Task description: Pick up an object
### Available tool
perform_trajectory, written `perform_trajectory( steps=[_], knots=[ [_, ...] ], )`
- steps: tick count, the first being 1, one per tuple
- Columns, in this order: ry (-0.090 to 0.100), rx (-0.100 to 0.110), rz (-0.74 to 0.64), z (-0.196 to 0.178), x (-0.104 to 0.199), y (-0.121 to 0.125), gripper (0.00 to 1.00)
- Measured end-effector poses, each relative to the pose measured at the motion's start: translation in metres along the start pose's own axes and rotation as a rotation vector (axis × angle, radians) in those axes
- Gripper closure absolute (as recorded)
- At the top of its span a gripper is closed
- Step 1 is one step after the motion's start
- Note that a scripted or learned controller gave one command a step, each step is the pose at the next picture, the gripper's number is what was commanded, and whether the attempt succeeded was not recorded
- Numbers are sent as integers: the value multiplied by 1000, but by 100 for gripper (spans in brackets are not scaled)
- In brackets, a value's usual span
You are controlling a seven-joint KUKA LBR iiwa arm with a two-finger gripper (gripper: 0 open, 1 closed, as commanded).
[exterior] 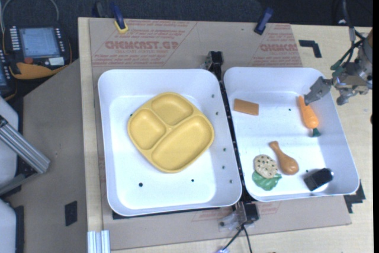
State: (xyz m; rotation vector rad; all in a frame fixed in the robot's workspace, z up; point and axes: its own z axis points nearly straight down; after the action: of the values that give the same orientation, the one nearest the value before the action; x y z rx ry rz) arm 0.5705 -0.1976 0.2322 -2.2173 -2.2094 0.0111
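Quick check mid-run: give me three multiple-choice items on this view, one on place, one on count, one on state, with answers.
1. Where does the yellow divided plate lie?
A. left bin
B. right bin
C. on the cardboard

2. How many loose items lie in the right bin?
A. two
B. five
C. eight

3. How does the gripper stand to the carrot?
A. far off, above the left bin
B. close above its upper end
C. under it

Answers:
1 A, it lies on the left bin floor.
2 B, carrot, orange block, drumstick, cookie on a green leaf, black object.
3 B, the gripper tip sits just above the carrot.

End effector [349, 83] — cut off at the right edge.
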Motion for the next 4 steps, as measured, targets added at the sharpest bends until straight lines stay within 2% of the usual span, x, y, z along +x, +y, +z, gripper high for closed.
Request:
perform_trajectory(
  steps=[1,4],
  knots=[
    [-3,-13,-4,-7,1,3,0],
    [1,-8,-4,144,15,-4,0]
  ],
)
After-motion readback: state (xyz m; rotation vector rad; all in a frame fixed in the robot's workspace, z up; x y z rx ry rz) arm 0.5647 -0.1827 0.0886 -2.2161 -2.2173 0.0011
